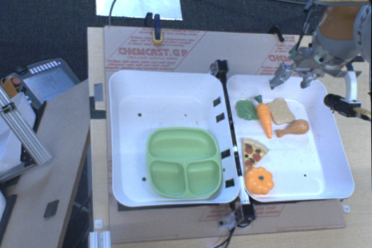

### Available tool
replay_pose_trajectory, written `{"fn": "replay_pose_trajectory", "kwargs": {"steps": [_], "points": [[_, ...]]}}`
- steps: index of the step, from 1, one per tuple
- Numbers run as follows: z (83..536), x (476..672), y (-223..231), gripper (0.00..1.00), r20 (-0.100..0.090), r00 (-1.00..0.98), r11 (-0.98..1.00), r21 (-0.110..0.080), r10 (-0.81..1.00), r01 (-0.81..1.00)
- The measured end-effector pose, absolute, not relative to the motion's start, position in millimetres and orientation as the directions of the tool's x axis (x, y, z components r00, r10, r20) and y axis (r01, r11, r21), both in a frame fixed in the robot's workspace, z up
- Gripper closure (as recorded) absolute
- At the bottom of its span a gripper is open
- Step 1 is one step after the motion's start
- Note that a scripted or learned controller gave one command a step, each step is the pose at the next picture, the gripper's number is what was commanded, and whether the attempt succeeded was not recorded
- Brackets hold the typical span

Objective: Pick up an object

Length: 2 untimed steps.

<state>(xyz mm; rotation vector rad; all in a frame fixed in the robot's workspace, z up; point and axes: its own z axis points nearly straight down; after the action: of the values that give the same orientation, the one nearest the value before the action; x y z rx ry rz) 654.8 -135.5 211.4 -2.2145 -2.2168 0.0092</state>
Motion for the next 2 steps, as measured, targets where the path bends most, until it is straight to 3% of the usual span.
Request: {"fn": "replay_pose_trajectory", "kwargs": {"steps": [1, 2], "points": [[219, 657.4, -135, 0.0, 0.0, -0.003, 0.003, 0.002, 1.0, 1.0], [158, 656.9, -142, 0.0, 0.0, -0.001, 0.001, -0.003, 1.0, 1.0]]}}
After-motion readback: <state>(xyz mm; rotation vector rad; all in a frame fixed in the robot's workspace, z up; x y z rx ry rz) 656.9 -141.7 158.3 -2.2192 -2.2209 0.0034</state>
